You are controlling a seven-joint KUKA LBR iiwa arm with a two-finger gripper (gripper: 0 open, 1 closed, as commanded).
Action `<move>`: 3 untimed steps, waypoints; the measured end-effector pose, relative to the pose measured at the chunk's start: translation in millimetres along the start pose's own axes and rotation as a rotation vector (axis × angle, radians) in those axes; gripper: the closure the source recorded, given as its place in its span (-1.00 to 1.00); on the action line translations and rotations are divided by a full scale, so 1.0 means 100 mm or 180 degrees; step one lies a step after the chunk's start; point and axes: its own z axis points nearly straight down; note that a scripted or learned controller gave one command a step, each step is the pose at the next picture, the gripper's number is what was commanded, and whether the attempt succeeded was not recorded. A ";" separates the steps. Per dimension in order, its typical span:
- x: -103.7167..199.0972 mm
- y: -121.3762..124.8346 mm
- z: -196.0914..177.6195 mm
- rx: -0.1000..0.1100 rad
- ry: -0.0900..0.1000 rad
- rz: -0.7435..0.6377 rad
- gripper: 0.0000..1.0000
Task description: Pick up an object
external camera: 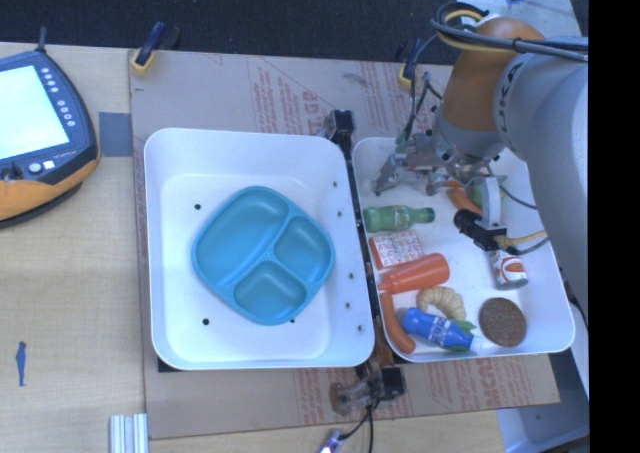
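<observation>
My gripper hangs low over the far end of the right bin, open, its two grey fingers spread with nothing between them. Just in front of it lies a green bottle on its side. Nearer the front of that bin lie a red-and-white card, an orange-red bottle, a croissant, a blue bottle, an orange sausage, a brown round biscuit and a small can. An orange carrot lies partly hidden under the wrist.
The left bin holds a blue divided plate. An orange-edged control tablet rests on the bench at far left. Clamps sit at the board's back edge. The arm covers the right bin's far right corner.
</observation>
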 end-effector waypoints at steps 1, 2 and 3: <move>-0.01 0.00 -0.10 0.0006 -0.0004 -0.0006 1.00; -0.01 0.00 -0.10 0.0006 -0.0004 -0.0006 -1.00; -0.03 0.00 -0.21 0.0005 -0.0008 -0.0008 1.00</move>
